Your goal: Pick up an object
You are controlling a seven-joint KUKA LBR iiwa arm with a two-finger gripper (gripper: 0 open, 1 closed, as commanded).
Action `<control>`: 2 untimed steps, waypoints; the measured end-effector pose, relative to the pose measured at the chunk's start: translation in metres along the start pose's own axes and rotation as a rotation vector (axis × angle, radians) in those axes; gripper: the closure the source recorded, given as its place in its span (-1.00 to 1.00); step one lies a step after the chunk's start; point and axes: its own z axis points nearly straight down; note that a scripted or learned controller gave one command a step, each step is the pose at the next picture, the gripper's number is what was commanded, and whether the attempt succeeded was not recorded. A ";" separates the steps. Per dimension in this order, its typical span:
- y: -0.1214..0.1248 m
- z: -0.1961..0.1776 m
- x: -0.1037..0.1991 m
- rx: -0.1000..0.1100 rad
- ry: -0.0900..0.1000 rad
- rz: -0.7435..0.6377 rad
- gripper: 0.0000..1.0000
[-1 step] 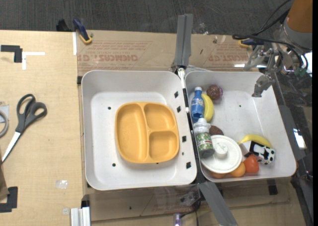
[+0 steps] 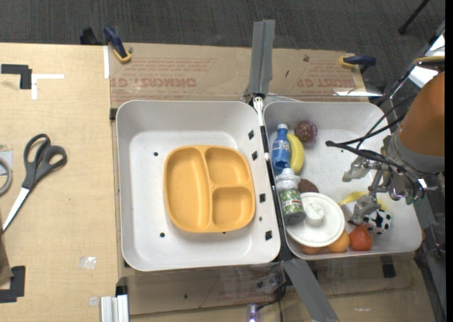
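Arm (image 2: 425, 126): reaches in from the right, orange band above the wrist, over the right bin's right side.
Hand (image 2: 369, 187): hangs low over the right bin, metal fingers spread apart, nothing seen between them.
Right bin (image 2: 340, 112): white, shallow, crowded along its left and front.
Blue bottle (image 2: 281, 148): lies along the left wall of the right bin, a yellow banana (image 2: 296, 156) just beside it.
Dark red ball (image 2: 306, 130): near the back of the right bin, just above the banana.
Clear bottle (image 2: 289, 199): green label, lies in front of the blue bottle, touching a white lidded cup (image 2: 316, 216).
Red tomato (image 2: 361, 238): at the front of the right bin, below the hand, beside a black-and-white toy (image 2: 381, 221).
Orange fruit (image 2: 340, 243): at the front edge, tucked against the white cup.
Left bin (image 2: 134, 172): holds a yellow divided plate (image 2: 210, 187) near its middle.
Worktop (image 2: 56, 243): light wood, scissors (image 2: 34, 168) lying well to the left of the bins.
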 end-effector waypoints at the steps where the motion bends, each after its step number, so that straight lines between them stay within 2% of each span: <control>1: 0.017 0.032 0.041 0.001 -0.002 0.119 -1.00; 2: 0.056 0.027 -0.052 0.000 0.000 0.206 -1.00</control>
